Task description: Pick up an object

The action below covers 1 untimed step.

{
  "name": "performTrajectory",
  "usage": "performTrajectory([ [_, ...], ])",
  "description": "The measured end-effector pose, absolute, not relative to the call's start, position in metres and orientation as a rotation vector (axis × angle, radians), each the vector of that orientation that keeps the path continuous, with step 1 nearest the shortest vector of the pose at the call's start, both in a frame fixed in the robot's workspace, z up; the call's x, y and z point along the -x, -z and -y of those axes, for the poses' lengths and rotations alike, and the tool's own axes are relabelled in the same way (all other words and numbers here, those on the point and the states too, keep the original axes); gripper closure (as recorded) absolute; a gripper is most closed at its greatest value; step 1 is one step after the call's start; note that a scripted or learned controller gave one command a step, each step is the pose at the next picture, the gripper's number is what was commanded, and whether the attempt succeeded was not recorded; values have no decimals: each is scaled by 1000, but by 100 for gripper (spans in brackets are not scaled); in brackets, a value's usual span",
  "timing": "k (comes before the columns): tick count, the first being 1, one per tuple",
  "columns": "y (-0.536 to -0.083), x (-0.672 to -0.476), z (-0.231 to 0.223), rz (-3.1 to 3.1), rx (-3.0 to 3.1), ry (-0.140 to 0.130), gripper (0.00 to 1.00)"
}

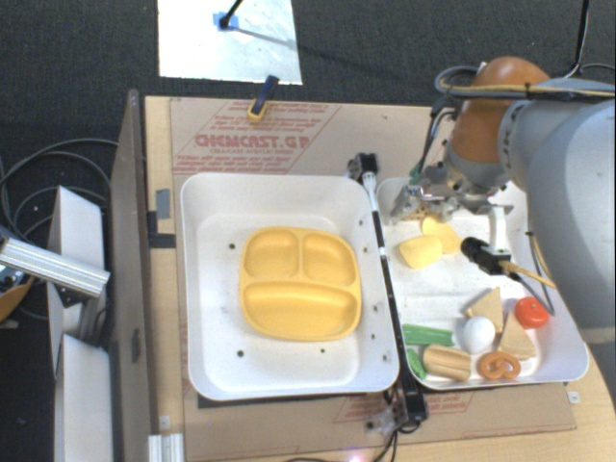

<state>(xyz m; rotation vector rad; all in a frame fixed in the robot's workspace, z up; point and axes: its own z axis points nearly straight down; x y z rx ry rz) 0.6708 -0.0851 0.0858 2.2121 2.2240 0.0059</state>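
One end effector (pixel 435 203) over right bin (pixel 568 364), fingertips indistinct, yellow pieces (pixel 421 250) beneath

Brightness: the two white bins (pixel 289 200) are evenly and brightly lit.
Glare: the silver sheet (pixel 229 29) beyond the bins is nearly washed out.
Shadows: soft shadows are cast just beside the yellow tray (pixel 299 283).
Sharpness: slight softness is seen throughout; the arm (pixel 568 152) is blurred.
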Motion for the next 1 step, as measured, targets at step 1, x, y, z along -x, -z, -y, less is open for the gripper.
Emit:
performTrajectory([
  [1,-84,-649,95,-2221,-2220,1,0],
])
